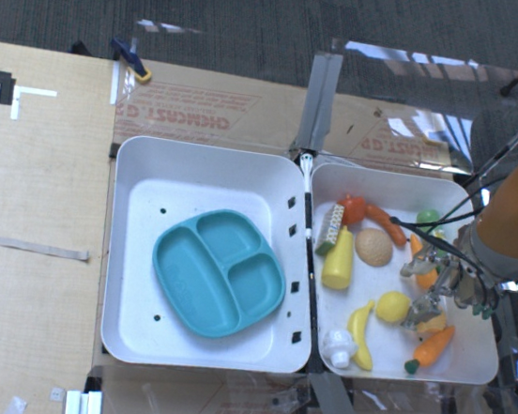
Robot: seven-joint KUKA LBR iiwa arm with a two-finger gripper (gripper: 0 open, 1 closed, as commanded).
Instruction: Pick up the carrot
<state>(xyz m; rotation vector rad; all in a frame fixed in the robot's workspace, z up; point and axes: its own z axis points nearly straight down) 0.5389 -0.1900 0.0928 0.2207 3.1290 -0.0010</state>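
1. carrot [431, 348] lies in the right bin [473, 376], near front right corner, leafy end toward the front rim.
2. jaws [438, 284] hang just behind it, above a lemon [392, 307]; can't tell how wide they stand or if anything's in them.
3. to do it well: come toward the front, line up across the carrot's mid, drop straight, avoid the banana [362, 333].

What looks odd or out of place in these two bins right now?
Nothing looks spilled or broken. The teal divided plate lies askew in the left bin, turned at an angle to its walls. The toy food is crowded in the right bin: the carrot lies tilted near the front right corner, just below the gripper.
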